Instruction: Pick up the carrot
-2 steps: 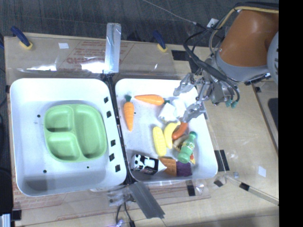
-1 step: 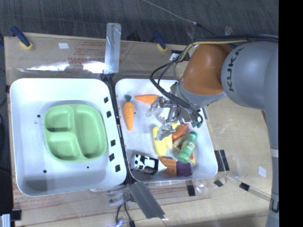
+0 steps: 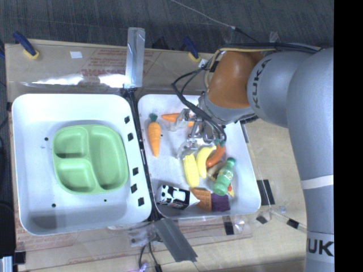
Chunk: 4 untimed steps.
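Observation:
The carrot [image 3: 154, 137] is orange with a small green top and lies lengthwise near the left wall of the right bin [image 3: 164, 102]. My gripper [image 3: 194, 138] hangs over the middle of that bin, a short way to the right of the carrot and apart from it. It sits just above a pile of toy food, and the grey arm with its orange band [image 3: 232, 84] reaches in from the upper right. Nothing shows held in the gripper.
A small orange piece [image 3: 170, 118] lies by the carrot's top. Yellow bananas [image 3: 195, 166], a red-orange item [image 3: 215, 156], a green bottle [image 3: 224, 177], a purple piece [image 3: 220, 202] and a black-and-white block [image 3: 173, 196] crowd the right bin's lower half. The left bin [image 3: 34, 208] holds a green divided plate [image 3: 91, 158].

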Motion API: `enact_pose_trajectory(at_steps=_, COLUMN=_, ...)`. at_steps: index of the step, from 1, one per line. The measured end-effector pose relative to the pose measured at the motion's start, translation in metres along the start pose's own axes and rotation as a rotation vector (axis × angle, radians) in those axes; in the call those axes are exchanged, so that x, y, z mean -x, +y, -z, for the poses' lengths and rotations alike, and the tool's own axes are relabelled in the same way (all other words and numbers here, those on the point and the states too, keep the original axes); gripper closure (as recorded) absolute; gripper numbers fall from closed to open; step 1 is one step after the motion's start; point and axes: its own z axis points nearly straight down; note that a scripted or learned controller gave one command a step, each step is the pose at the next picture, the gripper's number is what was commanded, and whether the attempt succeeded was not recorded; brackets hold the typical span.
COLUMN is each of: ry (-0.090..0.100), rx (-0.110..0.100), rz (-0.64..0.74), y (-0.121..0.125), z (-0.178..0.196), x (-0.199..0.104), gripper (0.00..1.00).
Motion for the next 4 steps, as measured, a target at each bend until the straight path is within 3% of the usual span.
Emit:
enact_pose_trajectory(at_steps=1, ry=-0.006, rx=-0.001, rz=0.009, y=0.002, z=0.013, x=0.002, gripper=1.00)
enact_pose_trajectory(at_steps=2, ry=0.005, rx=0.001, rz=-0.199, y=0.048, z=0.000, x=-0.020, gripper=1.00)
enact_pose_trajectory(at_steps=3, ry=-0.009, rx=0.004, rz=-0.263, y=0.175, z=0.106, x=0.008, gripper=1.00)
enact_pose_trajectory(at_steps=4, ry=0.001, rx=-0.001, rz=-0.282, y=0.125, z=0.101, x=-0.057, gripper=1.00)
